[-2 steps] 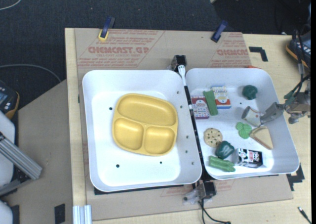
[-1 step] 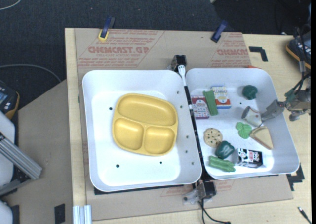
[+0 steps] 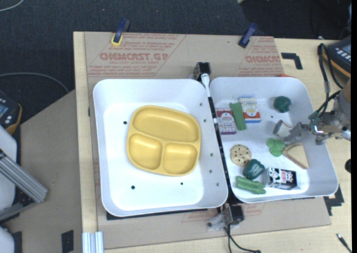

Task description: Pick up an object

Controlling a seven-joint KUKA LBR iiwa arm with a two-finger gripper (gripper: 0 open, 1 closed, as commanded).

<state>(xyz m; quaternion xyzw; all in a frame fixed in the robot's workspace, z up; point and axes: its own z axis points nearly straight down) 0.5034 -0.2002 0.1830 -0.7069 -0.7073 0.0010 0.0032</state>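
You've got two white bins side by side on the bench: the left bin (image 3: 106, 134) carries a yellow divided tray (image 3: 163, 139), three compartments, sitting about mid-bin. All the small stuff is over in the right bin (image 3: 323, 176). The gripper (image 3: 286, 133) comes in from the right, low over that bin's right half, its two fingers (image 3: 280, 127) spread apart with nothing between them. Just beside the fingertips, on the near side, sits a light green leafy piece (image 3: 275, 147) — it looks close enough to touch the near finger, though at this slant you can't be sure. A tan wedge (image 3: 298, 156) lies right of that, under the gripper body. Farther back there's a dark green round item (image 3: 282, 103) near the far wall. Toward the bin's left wall you've got a red-and-white carton (image 3: 226, 122), a long green stick (image 3: 239, 116) lying across it, and a small white packet (image 3: 249, 109) just right of the stick. Nearer you: a chocolate-chip cookie (image 3: 240, 154), a dark green pepper shape (image 3: 254, 168), a green pod (image 3: 250, 185) at the near edge, and a black-and-white carton (image 3: 281, 177) to its right.
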